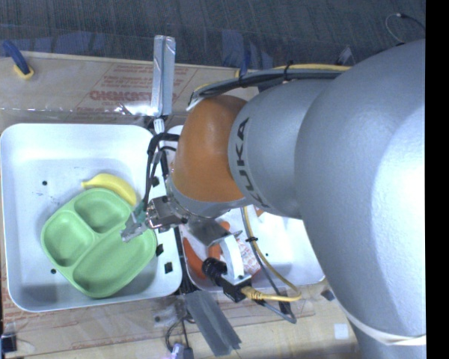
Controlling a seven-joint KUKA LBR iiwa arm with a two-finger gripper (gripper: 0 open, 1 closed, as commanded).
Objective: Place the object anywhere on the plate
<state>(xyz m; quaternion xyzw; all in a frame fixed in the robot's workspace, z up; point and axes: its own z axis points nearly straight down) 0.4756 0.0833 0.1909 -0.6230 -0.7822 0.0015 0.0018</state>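
I count two white bins: the left bin [22,200] and the right bin [299,256]. I see one green plate [82,249] with three compartments, and one yellow banana [114,185] beside it.

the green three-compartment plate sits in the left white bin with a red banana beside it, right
Not quite: the banana is yellow, not red. The camera view shows it at the upper edge of the green three-compartment plastic plate, both inside the left white bin.
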